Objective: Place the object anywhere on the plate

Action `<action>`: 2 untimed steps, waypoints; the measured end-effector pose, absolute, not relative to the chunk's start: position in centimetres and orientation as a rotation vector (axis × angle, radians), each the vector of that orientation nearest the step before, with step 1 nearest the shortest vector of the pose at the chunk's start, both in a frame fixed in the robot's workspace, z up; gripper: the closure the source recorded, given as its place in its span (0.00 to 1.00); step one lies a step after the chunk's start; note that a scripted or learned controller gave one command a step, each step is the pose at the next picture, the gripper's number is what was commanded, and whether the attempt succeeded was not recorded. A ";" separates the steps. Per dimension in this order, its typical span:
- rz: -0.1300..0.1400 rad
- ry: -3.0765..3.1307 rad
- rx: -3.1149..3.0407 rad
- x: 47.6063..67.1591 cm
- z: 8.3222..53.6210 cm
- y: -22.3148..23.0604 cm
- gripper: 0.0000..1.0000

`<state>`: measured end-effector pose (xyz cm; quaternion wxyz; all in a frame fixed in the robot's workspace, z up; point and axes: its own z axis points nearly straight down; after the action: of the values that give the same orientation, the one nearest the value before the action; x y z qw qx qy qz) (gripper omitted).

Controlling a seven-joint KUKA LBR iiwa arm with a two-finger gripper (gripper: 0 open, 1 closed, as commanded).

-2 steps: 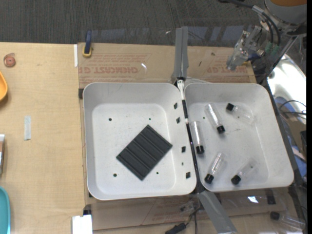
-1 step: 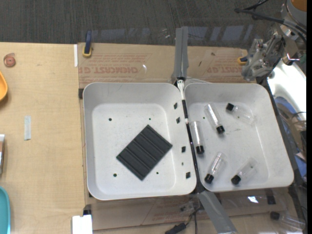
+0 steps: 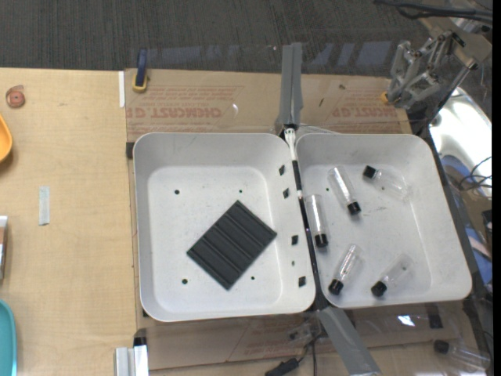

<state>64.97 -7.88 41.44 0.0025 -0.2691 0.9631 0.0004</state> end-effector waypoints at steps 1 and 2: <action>0.000 2.908 -1.173 64.3 44.2 -9.9 1.00; 0.002 2.559 -1.814 66.0 44.1 -9.2 1.00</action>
<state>66.01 -9.20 44.12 0.0025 -0.5782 0.8159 0.0005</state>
